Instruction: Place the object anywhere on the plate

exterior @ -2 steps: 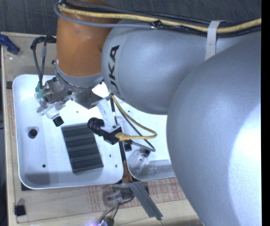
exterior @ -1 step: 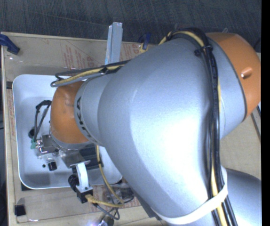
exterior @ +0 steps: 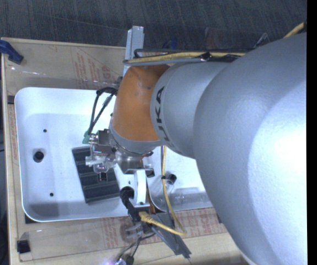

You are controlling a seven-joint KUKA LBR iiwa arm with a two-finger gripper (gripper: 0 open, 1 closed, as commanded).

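One big grey arm (exterior: 247, 137) covers the right half of the view, and its orange band (exterior: 136, 112) sits above the wrist, over the middle of the bench (exterior: 64, 65). The bench is a pale brown board with faint red print on it.

Two white bins stand on it side by side. The left bin (exterior: 31, 115) is open to see almost fully. Of the right bin (exterior: 185, 200) the arm leaves a small part of the near rim to see, close to the bench's lower edge.

A dark ribbed slab (exterior: 92, 181), rectangular and flat, lies on the floor of the left bin, in the lower right part, a little turned against the bin's walls. This seems to be the task's thing, but I cannot tell for sure if it is the object or the plate.

The tool (exterior: 102, 164) is at the end of the wrist, directly over the upper right part of the slab. Whether it is apart, together or clamped on something, I cannot tell, because the wrist parts hide it.

A yellow cable (exterior: 165, 200) hangs down from the wrist toward the bench's lower edge. A blue clamp (exterior: 8, 51) sits at the bench's upper left corner. A small dark round spot (exterior: 38, 156) is on the floor of the left bin, near its left wall.
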